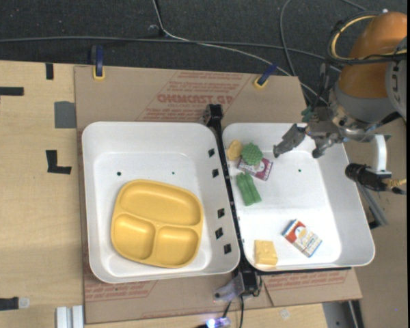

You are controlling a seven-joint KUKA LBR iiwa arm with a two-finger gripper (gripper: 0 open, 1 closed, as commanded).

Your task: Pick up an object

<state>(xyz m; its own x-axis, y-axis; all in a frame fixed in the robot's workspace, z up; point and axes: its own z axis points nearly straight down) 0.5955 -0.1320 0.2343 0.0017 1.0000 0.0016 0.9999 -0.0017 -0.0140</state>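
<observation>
My gripper (302, 145) hangs over the back of the right bin (328, 190), open, its two dark fingers spread with nothing between them. In that bin lie a small yellow piece (234, 149), a green-topped item on a maroon packet (254, 160), and a green block (248, 188), all near the left wall. A yellow sponge-like block (265, 252) sits at the front edge. Right of it rests a small red, white and blue box (301, 237). The gripper is right of the green-topped item and above the bin floor.
The left bin (99, 156) holds a yellow divided tray (157, 222). A black divider (222, 183) runs between the bins. Cables arc across the dark background behind the bench. The arm's orange band (372, 46) stands at the upper right.
</observation>
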